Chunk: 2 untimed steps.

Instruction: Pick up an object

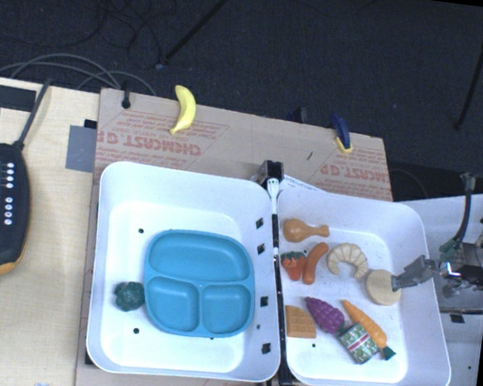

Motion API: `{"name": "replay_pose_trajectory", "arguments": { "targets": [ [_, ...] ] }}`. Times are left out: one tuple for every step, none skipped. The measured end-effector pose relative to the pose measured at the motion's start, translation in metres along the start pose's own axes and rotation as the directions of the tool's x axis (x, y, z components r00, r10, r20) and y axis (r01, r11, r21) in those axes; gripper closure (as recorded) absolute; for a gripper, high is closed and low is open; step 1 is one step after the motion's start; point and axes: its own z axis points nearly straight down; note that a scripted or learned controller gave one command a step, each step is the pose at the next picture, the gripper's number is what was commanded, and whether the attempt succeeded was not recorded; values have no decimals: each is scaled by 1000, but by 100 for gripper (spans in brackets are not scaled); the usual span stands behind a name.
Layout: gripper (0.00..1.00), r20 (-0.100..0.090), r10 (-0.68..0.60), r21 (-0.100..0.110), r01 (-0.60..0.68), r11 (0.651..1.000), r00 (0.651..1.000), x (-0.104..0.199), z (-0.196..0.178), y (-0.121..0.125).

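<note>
1. We see the gripper (pixel 412 274) low over the right bin (pixel 417 368), at that bin's right rim, with its tip just beside a tan disc (pixel 381 287)
2. We cannot tell how the gripper is set, and we see nothing in its hold
3. The disc lies just left of the tip and a little nearer the camera, possibly touching it; we judge it the likeliest pick
4. It looks like a small toy food piece: light, stiff, smooth, and likely to skid on the bin floor; we would pinch it across its rounded edge, coming straight down
5. Just beyond the disc, farther left, sits a croissant (pixel 349 260); it is close enough to be nudged
6. Further left again lie a sausage (pixel 315 262) and a drumstick (pixel 304 231)
7. Nearer the camera than the gripper are a carrot (pixel 363 322), a green packet (pixel 358 342), a purple piece (pixel 324 314) and a cracker (pixel 299 322)
8. Far to the left, in the other bin (pixel 126 189), rest a blue tray (pixel 198 281) and a green lump (pixel 129 296)
</note>
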Motion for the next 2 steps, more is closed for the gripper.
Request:
{"name": "replay_pose_trajectory", "arguments": {
  "targets": [
    [100,-1,0,1,0,1000,1000,-1,-10,0],
    [100,-1,-5,0,5,1000,1000,41,14,50]
  ]
}}
